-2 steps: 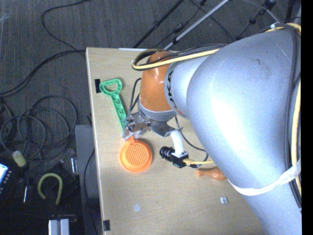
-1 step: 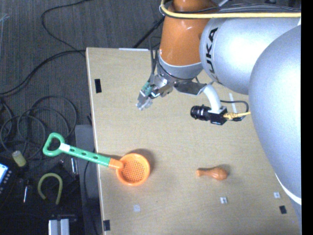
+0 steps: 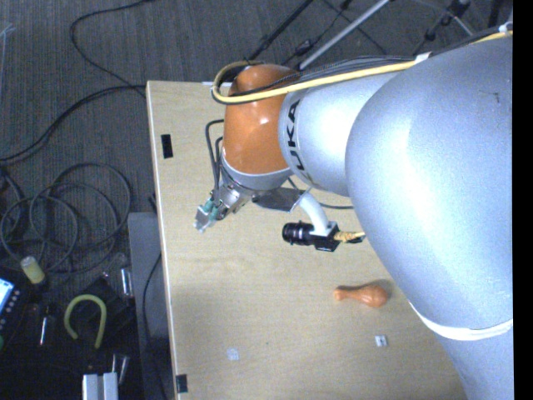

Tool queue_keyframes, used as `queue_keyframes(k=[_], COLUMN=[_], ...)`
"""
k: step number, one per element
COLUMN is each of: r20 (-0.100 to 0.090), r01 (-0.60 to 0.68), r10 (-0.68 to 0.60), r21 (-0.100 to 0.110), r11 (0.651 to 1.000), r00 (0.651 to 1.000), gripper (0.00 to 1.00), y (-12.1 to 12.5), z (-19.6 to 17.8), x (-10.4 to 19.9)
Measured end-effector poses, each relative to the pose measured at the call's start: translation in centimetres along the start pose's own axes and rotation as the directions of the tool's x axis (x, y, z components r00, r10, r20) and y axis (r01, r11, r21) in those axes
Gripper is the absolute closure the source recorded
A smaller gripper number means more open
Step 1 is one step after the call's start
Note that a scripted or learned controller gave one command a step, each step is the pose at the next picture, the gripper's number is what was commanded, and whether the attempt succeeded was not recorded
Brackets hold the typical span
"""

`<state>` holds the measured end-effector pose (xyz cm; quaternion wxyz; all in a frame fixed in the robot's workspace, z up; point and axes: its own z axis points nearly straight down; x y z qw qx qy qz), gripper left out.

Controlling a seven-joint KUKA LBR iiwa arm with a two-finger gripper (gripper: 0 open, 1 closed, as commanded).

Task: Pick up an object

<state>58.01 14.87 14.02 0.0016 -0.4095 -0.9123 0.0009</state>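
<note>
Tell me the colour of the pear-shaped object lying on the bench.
Orange; the pear-shaped object shows best in the camera view, on the bench.

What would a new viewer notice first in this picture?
The big grey robot arm with the orange band covers the right half of the view, its gripper hanging over the pale wooden bench top. A small orange pear-shaped object lies on the bench, apart from the gripper.

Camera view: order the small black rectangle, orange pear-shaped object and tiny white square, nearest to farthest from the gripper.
1. Small black rectangle, above-left of gripper.
2. Orange pear-shaped object, lower right.
3. Tiny white square, lowest right.
</note>
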Motion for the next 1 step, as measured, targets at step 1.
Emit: queue_keyframes(k=[1], r20=[-0.001], r01=[0.185], r10=[-0.185], r21=[0.0], r11=[0.983], r00=[0.983], gripper=[1.0], y=[0.8], z=[5.81], x=[6.7])
